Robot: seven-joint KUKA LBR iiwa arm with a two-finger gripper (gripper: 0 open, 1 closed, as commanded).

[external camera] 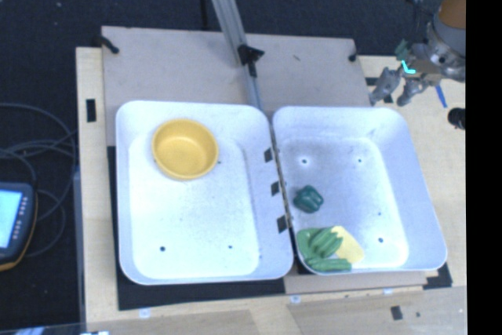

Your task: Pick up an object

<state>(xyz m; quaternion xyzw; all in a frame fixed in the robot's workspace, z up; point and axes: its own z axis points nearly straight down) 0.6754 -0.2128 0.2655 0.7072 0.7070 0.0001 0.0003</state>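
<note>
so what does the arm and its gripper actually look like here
The arm shows an orange band over a grey metal wrist. The gripper has two dark grey fingers, a small cyan light glows on its body, and a blue piece shows beside it. Grey cables loop above.

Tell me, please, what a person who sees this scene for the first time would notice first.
Probably the yellow bowl, alone and upright in the far part of the left bin. Next, the green and yellow items heaped in the near left corner of the right bin, a dark green object just behind them. The gripper hovers beyond that bin's far right corner.
</note>
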